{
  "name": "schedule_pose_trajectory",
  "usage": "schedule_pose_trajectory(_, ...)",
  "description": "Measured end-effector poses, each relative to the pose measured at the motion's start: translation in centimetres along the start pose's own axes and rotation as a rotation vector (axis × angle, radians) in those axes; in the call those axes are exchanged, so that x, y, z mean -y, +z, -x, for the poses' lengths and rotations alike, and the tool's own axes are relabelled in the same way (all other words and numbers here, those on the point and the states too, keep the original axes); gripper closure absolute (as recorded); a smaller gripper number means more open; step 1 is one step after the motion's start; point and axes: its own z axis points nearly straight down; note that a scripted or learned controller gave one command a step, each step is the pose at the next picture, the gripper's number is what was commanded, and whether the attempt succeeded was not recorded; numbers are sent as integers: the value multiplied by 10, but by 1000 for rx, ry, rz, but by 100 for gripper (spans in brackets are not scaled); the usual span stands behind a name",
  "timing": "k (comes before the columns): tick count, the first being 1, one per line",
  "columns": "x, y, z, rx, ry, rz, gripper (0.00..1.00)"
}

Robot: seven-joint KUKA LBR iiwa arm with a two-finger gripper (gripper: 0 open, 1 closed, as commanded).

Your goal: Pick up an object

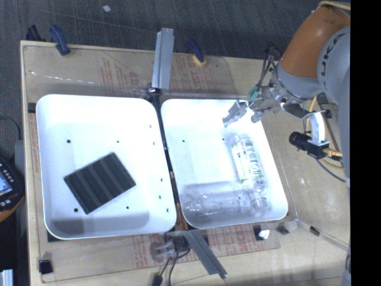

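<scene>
Inspection finds the task at the approach step: the gripper (241, 113) stands over the upper right corner of the right bin (178, 115), above and apart from the nearest candidate, a clear plastic bottle with a label (246, 158) lying lengthwise along the bin's right side. A second clear bottle (220, 202) lies crosswise along the bin's near wall, its right end touching or nearly touching the first. A dark ribbed slab (99, 182) lies flat in the left bin (53, 109), well apart from the arm. Nothing is seen between the fingers; how far they stand open cannot be told, the tool being small and pale against the white bin. In my judgement the next move calls for lowering over the labelled bottle and closing across its narrow width. The transparent bottles blur into the bin floor, and their caps and outlines are hard to make out.
</scene>
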Motion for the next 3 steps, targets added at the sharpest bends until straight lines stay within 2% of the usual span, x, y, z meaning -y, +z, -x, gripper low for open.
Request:
schedule_pose_trajectory(1, -8, 42, -1, -2, -104, -3, 0)
schedule_pose_trajectory(2, 42, 78, -4, -2, 271, -6, 0)
schedule_pose_trajectory(3, 42, 78, -5, -2, 271, -6, 0)
